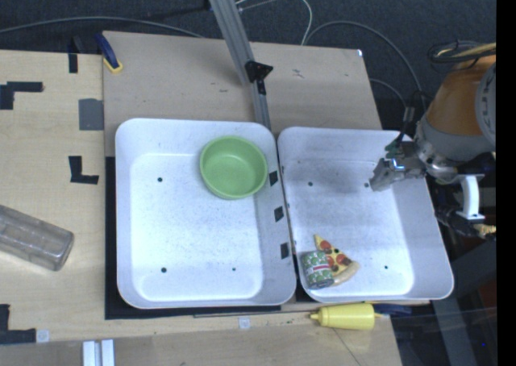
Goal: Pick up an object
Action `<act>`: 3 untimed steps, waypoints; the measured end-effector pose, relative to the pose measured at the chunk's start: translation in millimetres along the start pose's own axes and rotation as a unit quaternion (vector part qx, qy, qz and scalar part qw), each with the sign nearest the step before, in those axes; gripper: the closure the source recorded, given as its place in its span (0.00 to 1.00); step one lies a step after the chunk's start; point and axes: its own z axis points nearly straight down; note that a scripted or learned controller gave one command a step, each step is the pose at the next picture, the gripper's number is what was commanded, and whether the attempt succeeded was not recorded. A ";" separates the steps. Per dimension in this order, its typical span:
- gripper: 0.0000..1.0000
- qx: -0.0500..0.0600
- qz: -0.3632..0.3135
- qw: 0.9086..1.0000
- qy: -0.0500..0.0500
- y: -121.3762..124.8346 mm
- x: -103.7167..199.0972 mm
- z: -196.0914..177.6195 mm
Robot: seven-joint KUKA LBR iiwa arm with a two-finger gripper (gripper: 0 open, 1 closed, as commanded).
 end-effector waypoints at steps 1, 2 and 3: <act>1.00 0.000 0.000 1.000 0.000 -6.1 3.6 -46.6; 1.00 0.001 0.000 1.000 0.001 -5.4 4.0 -65.2; 1.00 0.002 -0.003 1.000 0.001 -0.3 59.0 -55.8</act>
